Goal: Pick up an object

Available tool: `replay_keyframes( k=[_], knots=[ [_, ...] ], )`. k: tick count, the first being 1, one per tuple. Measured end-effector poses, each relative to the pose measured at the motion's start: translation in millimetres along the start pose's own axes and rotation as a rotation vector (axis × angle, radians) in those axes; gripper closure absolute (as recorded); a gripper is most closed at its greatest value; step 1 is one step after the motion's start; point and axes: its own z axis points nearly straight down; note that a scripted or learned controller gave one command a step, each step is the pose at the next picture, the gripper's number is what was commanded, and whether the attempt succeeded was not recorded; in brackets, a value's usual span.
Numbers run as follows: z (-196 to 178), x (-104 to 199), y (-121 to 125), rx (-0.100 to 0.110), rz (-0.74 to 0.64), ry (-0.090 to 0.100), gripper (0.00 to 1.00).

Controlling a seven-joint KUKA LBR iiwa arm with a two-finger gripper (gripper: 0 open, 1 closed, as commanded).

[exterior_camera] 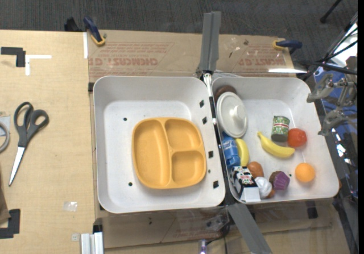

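Pale wood covers the left part of the worktop (pixel 51 150), where a pair of black-handled scissors (pixel 24 133) lies with its blades pointing toward the near edge. Well to the right of them sits the left bin (pixel 108 150), a shallow white tray that holds one thing: a yellow divided plate (pixel 169 152) with three compartments, lying flat near the middle of the bin floor. Behind both bins a sheet of brown cardboard (pixel 148 54) with printed lettering is clipped down by a blue clamp (pixel 94 30) at its left corner and another clamp (pixel 289 45) at its right.

The right bin (pixel 310 108) touches the left one along a shared edge and carries the loose objects. At its back left, a round white lid (pixel 232 113) leans against the wall. Just below it a blue can (pixel 229 152) lies next to a small yellow piece. A banana (pixel 274 146) lies across the middle, with a green-labelled can (pixel 280 127) standing just behind it and a red tomato (pixel 297 137) touching its right end. Near the front edge sit a brown egg-shaped item (pixel 255 169), a black and white box (pixel 245 182), a purple fruit (pixel 279 180) and, further right, an orange (pixel 305 173).

At the far right, beside the bin's outer wall, metal parts of the arm (pixel 335 96) show, well apart from every object; whether the hand is apart or together I cannot tell.
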Motion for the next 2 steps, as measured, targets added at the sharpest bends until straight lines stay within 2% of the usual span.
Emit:
replay_keyframes(
  k=[1,2],
  knots=[
    [163,-37,-11,0.001,-0.129,-0.002,0.00],
    [182,-43,9,0.000,-0.053,-0.003,0.00]
  ],
)
